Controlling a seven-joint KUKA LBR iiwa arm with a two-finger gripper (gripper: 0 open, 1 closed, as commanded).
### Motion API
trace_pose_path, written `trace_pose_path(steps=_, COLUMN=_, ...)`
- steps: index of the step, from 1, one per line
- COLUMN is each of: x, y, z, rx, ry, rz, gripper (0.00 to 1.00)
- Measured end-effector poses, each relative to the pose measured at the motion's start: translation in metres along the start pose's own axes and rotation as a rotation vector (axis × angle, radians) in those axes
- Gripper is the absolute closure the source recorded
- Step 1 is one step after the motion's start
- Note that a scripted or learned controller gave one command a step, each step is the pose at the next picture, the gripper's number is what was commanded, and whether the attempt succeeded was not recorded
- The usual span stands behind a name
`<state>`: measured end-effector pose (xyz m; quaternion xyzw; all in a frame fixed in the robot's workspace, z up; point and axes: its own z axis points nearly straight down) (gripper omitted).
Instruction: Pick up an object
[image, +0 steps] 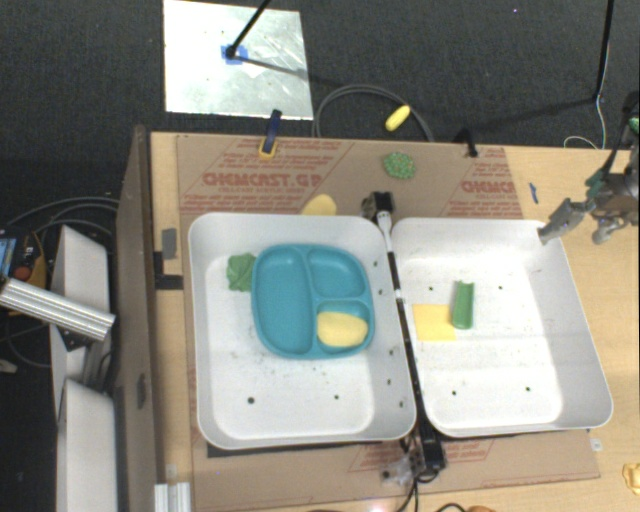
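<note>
A: The claw (578, 218) hangs over the right bin's (520, 400) far corner; its grip state can't be told.

B: The green block (462, 304) lies mid-bin, touching the yellow card (433, 322). Best approach: straddle its narrow sides.

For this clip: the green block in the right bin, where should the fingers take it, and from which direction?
Probably from straight above, closing across the narrow width of the green block near its middle. It lies flat with its long axis running up-down in the view, so the short sides are the easy span. Its left edge meets the yellow flat piece, leaving little room for a finger there. The gripper is at the right bin's upper right corner.
</note>
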<state>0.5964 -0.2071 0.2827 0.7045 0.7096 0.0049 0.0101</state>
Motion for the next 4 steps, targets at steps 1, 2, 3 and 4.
trace_pose_path(steps=1, x=0.055, y=-0.005, z=0.097, rx=0.025, ry=0.011, rz=-0.002, gripper=0.00)
trace_pose_path(steps=2, x=0.093, y=-0.007, z=0.203, rx=0.024, ry=0.010, rz=-0.001, gripper=0.00)
trace_pose_path(steps=3, x=0.090, y=-0.005, z=0.187, rx=0.017, ry=0.007, rz=0.001, gripper=1.00)
trace_pose_path(steps=4, x=0.175, y=-0.032, z=0.091, rx=0.016, ry=0.010, rz=-0.004, gripper=1.00)
